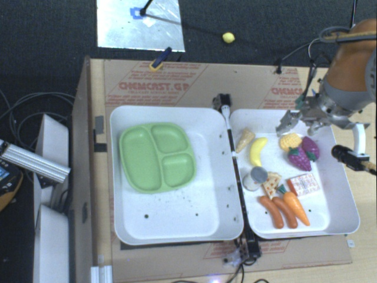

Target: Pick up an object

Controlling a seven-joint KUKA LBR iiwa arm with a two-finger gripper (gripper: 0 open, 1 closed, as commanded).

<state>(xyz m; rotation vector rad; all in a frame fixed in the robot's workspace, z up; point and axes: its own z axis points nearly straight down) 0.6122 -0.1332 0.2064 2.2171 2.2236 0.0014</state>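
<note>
Dark carpet surrounds my worktop [177, 78], which is lined with printed brown cardboard and carries two shallow white bins side by side. At the far left of the frame I see a silver rail [35, 161] lying across white blocks beside loose black cables. Up top, a shiny metal sheet [140, 15] lies on the carpet, with a small yellow ball [228, 38] to its right.

My left bin [171, 223] holds a green divided plate [157, 157], set toward its left side.

My right bin [341, 208] holds the toy food I can pick from. Near its upper left lies a pale pastry-like piece [244, 139], with a yellow banana [257, 151] just beside it. Below the banana sit a grey round piece [257, 175] and a cheese-coloured wedge [271, 186] touching it. At the bottom centre lie sausages [276, 210] and an orange carrot [296, 207], side by side. A red-and-white carton [304, 184] lies just above the carrot. Purple grapes [304, 153] sit at the upper right, touching a yellow corn cob [290, 141].

My gripper [301, 121] hangs over the bin's upper right part, just above the corn, on the grey and orange arm [352, 63]. I cannot tell whether the fingers are apart or together, and I see nothing between them.
</note>
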